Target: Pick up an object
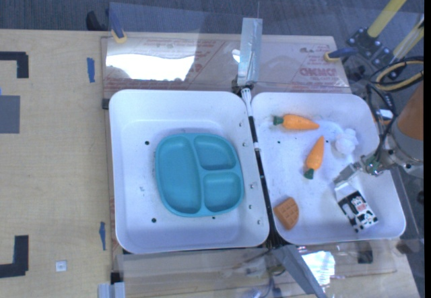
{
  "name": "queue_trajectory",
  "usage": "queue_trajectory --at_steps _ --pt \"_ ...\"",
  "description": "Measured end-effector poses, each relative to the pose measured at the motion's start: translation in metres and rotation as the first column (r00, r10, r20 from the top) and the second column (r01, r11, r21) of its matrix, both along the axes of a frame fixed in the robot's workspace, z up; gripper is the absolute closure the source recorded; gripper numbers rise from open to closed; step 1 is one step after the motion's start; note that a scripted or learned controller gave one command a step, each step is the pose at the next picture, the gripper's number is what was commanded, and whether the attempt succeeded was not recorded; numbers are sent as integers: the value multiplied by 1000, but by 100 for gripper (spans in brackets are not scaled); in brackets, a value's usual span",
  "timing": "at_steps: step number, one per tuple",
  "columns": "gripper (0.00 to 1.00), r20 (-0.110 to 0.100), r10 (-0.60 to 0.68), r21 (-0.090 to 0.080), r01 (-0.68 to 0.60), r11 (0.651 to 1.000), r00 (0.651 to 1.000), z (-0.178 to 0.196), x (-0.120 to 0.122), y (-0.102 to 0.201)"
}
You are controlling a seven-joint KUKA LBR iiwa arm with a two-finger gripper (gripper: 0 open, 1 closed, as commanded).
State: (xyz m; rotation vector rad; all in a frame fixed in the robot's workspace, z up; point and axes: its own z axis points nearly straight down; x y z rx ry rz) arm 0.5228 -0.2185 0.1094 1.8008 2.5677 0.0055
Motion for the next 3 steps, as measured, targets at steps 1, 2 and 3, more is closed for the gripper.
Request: queue_trajectory --at_steps 1,2,3 --pt "0 2 140 0 -140 990 990 -22 69 75" --pt "0 -33 95 1 -95 995 995 -24 139 106" --pt "100 -15 99 -5 -99 995 995 -12 143 107"
